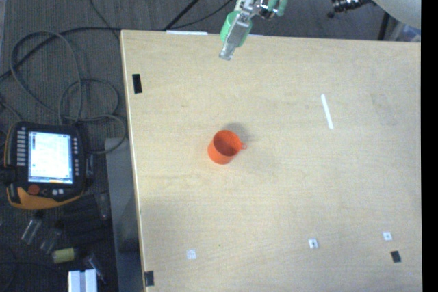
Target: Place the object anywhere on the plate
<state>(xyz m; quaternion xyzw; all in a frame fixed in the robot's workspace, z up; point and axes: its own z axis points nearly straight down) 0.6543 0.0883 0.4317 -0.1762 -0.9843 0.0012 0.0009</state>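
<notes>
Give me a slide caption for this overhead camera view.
Small orange plastic cup stands on light wooden tabletop; grey arm's gripper hovers over the far edge.

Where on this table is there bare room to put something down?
The table is mostly bare: the whole near half below the orange cup, and the stretch between the cup and the white strip. Tightest is the far edge, where the claw hangs.

One fixed camera looks steeply down from high above on the pale wooden bench [274,167] and the surrounding floor [61,3].
</notes>
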